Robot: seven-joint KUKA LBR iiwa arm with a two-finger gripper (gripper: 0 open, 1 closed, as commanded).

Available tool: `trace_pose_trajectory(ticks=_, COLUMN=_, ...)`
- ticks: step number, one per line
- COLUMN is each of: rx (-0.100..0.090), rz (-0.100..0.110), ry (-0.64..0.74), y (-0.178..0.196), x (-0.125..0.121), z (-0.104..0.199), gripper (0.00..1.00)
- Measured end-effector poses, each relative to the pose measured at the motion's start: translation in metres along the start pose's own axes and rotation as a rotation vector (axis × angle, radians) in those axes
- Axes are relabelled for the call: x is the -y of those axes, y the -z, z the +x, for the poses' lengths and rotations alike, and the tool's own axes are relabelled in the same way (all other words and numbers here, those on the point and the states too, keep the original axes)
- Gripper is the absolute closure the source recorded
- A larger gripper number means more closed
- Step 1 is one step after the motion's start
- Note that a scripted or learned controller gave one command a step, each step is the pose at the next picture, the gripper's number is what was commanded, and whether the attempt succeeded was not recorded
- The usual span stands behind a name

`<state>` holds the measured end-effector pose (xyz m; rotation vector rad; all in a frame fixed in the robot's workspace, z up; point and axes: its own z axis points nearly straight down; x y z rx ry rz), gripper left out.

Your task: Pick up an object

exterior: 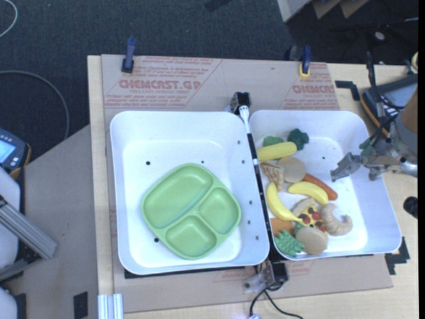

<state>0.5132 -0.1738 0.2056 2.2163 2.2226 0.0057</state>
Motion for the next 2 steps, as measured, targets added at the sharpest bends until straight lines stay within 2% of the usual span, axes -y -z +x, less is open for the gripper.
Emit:
trace_pose_trajectory(ticks=1, rx=0.002, rz=0.002, ry=-0.003, y=0.004, x=-0.002, z=-0.002, gripper=1.0)
trace_pose_trajectory(ticks=2, rx=0.003, rz=-0.012, ry=0.007, y=0.117, x=-0.055, z=0.065, gripper=1.0)
